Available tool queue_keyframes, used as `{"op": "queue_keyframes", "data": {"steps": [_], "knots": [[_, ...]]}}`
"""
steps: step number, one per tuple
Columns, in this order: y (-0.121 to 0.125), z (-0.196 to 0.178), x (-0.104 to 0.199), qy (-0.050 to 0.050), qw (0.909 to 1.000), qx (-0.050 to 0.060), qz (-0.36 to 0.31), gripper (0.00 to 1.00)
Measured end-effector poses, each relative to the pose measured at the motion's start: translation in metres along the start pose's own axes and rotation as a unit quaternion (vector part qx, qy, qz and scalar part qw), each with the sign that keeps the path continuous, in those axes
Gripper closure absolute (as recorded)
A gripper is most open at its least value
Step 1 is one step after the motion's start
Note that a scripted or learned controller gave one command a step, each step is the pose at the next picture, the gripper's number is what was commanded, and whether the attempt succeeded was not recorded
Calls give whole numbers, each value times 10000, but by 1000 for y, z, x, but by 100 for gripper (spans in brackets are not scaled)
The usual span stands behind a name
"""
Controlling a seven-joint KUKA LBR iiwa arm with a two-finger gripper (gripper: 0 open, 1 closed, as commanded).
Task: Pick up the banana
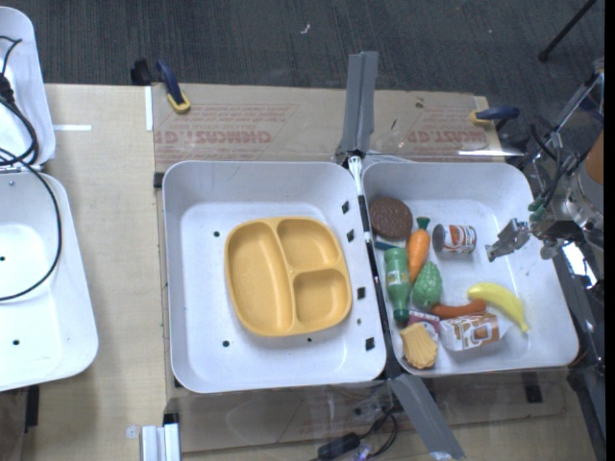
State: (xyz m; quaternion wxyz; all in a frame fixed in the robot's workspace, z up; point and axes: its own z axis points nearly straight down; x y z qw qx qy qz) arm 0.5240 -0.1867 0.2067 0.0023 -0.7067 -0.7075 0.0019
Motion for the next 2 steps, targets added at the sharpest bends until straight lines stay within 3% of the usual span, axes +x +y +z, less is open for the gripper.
{"op": "queue_keyframes", "data": {"steps": [1, 2], "knots": [[57, 106, 0, 2, 9952, -4, 978, 0], [49, 117, -9, 7, 9934, -6, 1145, 0]]}}
